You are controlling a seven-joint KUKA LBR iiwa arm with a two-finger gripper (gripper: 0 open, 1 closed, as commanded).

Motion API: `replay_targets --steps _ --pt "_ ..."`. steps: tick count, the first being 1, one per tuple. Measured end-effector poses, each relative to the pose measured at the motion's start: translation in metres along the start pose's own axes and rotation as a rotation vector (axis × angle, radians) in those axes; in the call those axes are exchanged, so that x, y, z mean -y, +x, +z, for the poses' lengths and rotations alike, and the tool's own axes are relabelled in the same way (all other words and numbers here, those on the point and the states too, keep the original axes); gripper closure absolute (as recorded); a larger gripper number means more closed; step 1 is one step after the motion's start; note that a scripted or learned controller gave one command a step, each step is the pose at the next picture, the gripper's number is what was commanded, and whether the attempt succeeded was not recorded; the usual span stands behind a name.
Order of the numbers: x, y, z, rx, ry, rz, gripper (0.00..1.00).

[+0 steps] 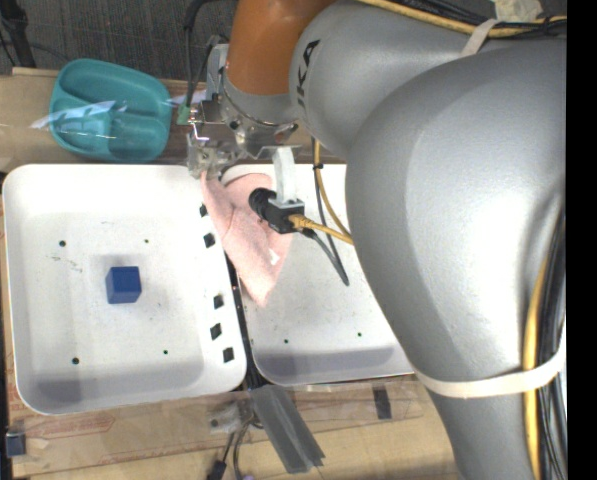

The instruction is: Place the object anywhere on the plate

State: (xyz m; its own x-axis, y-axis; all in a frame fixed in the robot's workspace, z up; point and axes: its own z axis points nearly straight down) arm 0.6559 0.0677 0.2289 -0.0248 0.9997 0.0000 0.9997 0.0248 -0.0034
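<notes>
A small blue cube rests on the floor of the left bin, left of its middle. A pink plate-like thing stands tilted over the divide between the two bins, its lower tip reaching into the right bin. My gripper is at the bins' far edge, right at the pink thing's upper end, well to the right of and beyond the cube. The wrist and a black cable fitting cover part of the pink thing.
A teal bowl-like container with clear wrapping lies on the bench beyond the left bin. The grey arm covers most of the right bin. Black clips line the left bin's right wall.
</notes>
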Motion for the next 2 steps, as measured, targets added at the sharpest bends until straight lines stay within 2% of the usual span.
replay_targets --steps 1,2 --pt "0.0 0.004 -0.028 0.002 -0.002 -0.226 1.0" --pt "0.059 0.011 0.039 0.001 0.002 -0.209 1.0"
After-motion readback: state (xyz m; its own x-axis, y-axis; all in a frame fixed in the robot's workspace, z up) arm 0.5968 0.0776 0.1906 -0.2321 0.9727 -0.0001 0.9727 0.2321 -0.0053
